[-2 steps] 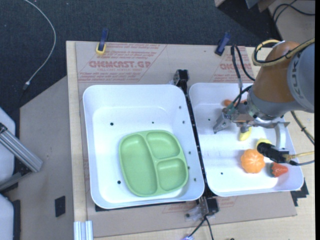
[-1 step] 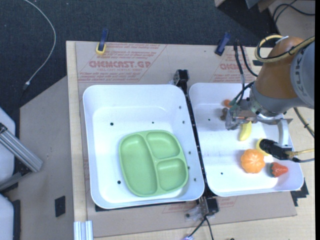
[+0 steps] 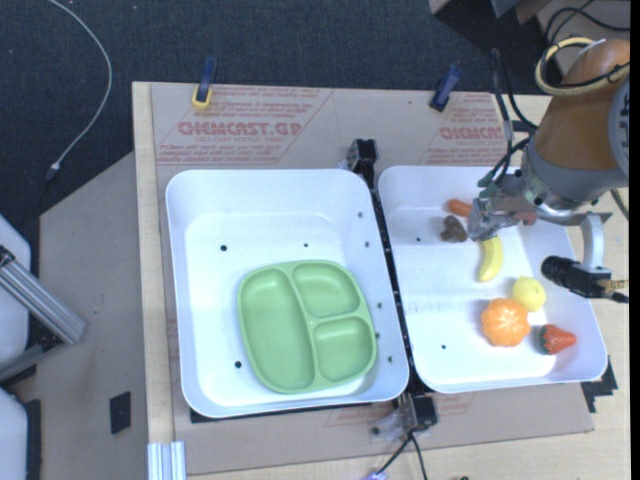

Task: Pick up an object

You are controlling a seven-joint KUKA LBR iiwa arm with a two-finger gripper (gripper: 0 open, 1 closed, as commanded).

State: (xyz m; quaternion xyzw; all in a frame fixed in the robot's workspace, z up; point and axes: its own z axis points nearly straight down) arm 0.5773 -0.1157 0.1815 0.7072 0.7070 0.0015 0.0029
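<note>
The right bin holds several toy foods. A banana lies near its middle, a lemon and an orange sit below it, and a strawberry is at the lower right. A brown lump and a small orange piece lie toward the bin's back left. My gripper hangs over the back part of this bin, just above the banana's top end and right of the brown lump. Nothing shows between its fingers.
The left bin carries a green divided plate. A black divider clamp sits between the bins at the back. A black fitting juts over the right bin's right rim. Clips hold the cardboard base.
</note>
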